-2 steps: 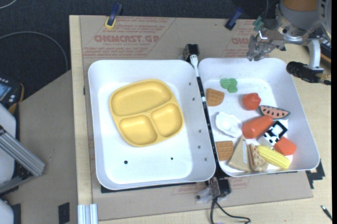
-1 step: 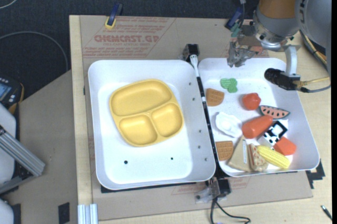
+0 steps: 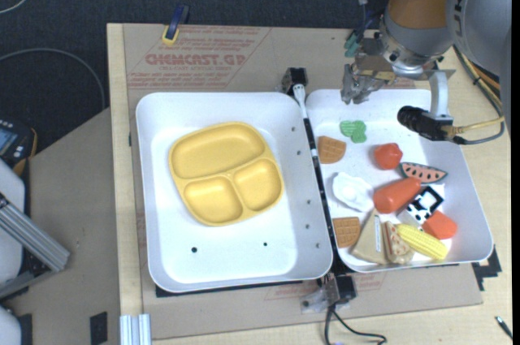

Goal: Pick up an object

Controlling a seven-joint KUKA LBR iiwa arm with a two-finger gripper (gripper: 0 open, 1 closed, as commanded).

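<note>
My gripper (image 3: 356, 94) hangs over the far left part of the right bin (image 3: 471, 197), just above and behind a small green toy (image 3: 353, 129). Its fingers point down with nothing visible between them. In the same bin lie a brown cookie-like piece (image 3: 330, 148), a red round piece (image 3: 387, 156), a watermelon slice (image 3: 423, 172), a white lump (image 3: 351, 189), an orange-red carrot shape (image 3: 396, 194), a corn cob (image 3: 421, 240) and a sandwich wedge (image 3: 374, 242).
The left bin (image 3: 154, 173) holds a yellow divided plate (image 3: 225, 172). A black-and-white tag (image 3: 422, 203) and an orange piece (image 3: 439, 225) lie in the right bin. A black clamp (image 3: 294, 81) sits at the divider's far end. A black cable part (image 3: 422, 122) hangs by the wrist.
</note>
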